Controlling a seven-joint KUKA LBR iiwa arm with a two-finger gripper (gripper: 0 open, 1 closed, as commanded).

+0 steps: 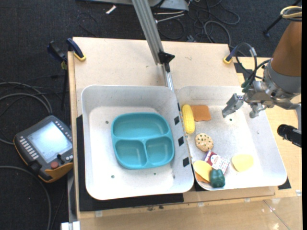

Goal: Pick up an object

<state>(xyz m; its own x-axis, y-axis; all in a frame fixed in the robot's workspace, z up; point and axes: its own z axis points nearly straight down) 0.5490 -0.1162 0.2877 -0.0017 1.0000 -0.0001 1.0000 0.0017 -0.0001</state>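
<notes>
Reaching in from the right, the grey arm with its orange band [290, 37] carries the two-finger gripper [244, 107] above the upper part of the right-hand shallow white bin [268, 143]; its fingers [232, 104] stand spread apart with nothing between them, clear of every object; in that bin a yellow corn cob [188, 118] lies along the left wall, touching an orange rectangular slab [200, 113] on its right; just below them sits a round speckled cookie [204, 141]; nearer the front edge lie a small red-and-white packet [218, 162], a yellow-orange wedge [201, 170] and a dark green pepper-like piece [217, 178], all crowded together; a pale yellow flat oval piece [242, 163] rests apart to their right; the left-hand white bin [96, 128] holds a teal plastic tray with three compartments [143, 140], lying flat near its middle; a teach pendant with a lit screen [45, 147] lies on the dark floor to the left of the bench.
</notes>
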